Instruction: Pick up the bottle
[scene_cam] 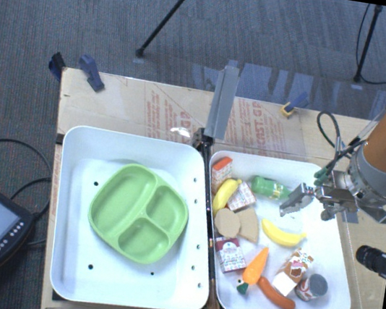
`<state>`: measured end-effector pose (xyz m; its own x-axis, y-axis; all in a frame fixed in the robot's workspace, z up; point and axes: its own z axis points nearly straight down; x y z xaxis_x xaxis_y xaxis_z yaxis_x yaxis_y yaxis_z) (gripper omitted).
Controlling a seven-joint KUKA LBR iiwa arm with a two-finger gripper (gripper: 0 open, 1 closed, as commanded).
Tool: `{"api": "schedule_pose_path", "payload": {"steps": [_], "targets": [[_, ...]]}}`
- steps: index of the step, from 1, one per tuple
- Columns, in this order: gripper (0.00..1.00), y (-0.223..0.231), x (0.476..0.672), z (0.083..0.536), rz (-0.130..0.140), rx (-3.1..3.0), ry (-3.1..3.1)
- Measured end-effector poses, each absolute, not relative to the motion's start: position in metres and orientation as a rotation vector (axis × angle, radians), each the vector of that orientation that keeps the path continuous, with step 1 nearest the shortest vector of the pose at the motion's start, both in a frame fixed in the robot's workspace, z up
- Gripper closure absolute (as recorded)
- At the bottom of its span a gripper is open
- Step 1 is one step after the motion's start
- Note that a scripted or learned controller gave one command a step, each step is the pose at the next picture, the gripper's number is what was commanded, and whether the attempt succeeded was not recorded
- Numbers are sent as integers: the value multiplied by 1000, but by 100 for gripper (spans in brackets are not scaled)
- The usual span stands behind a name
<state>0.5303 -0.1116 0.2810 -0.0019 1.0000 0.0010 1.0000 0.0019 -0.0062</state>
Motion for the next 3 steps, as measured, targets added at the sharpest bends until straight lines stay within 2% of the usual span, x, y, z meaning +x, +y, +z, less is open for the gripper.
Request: {"api": "schedule_pose_path", "payload": {"steps": [1, 2, 3], "targets": [[0, -108, 630, 133, 6, -2233, -2200], [0, -146, 645, 263, 3, -2192, -2247], [0, -166, 636, 135, 5, -2169, -2261]]}}
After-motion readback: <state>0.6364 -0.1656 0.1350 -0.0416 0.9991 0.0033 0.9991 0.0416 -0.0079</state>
